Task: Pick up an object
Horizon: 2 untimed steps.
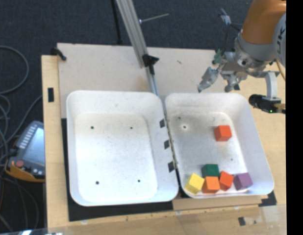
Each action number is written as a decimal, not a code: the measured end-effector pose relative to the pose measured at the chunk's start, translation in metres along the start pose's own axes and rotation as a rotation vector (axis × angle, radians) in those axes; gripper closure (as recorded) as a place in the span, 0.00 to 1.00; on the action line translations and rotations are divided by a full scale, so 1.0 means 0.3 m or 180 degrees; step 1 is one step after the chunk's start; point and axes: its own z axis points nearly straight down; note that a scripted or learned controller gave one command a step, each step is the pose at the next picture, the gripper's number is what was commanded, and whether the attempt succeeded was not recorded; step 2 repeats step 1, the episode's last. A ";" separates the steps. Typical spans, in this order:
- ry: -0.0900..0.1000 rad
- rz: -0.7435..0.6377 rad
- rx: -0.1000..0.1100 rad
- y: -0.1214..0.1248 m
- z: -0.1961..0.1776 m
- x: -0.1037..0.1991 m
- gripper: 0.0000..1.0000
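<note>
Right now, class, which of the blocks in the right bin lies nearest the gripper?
The lone orange block, apart in mid-bin. The other five cluster along the right bin's near edge, farther from the gripper.

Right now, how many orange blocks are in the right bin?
3. One orange block lies alone near the middle of the right white bin. Two more sit in the near-edge cluster, between yellow and purple blocks.

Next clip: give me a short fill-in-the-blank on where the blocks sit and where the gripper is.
1. All the blocks lie in the ____ bin.
2. The block lying alone, apart from the cluster, is ____.
3. In the cluster, the green block sits just behind the ____ block.
4. The gripper hangs above that bin's ____ edge.

Missing words: right; orange; orange; far
</note>
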 end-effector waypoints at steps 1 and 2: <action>0.0001 0.0033 0.0024 -0.115 0.231 -0.211 0.00; 0.0001 0.0033 0.0024 -0.115 0.231 -0.211 0.00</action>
